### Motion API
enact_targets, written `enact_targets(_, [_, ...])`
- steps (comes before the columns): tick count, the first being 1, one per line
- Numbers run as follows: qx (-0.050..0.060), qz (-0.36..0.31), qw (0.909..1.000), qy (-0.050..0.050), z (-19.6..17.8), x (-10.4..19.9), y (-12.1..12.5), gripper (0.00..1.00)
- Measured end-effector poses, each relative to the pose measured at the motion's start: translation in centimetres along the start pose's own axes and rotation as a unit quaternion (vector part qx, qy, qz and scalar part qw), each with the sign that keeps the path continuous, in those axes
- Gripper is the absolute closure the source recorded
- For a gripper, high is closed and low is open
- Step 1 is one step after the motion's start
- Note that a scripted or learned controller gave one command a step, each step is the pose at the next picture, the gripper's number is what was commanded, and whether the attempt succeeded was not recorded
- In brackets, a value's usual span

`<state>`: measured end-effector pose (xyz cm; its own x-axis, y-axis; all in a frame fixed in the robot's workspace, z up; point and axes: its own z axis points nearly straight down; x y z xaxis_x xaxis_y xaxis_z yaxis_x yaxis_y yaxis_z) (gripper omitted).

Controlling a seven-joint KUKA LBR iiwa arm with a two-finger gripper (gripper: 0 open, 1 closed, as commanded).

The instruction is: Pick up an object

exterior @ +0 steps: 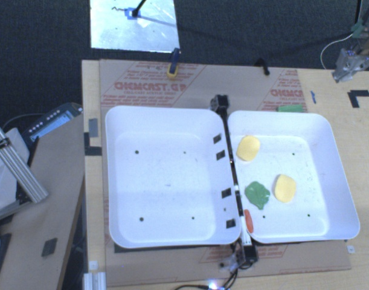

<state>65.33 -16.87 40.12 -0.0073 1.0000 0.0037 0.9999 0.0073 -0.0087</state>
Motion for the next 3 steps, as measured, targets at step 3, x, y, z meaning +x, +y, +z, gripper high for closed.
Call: enact_targets(3, [-0.007, 0.001, 1.0, -0.003, -12.8, -0.8, 1.5, 1.0])
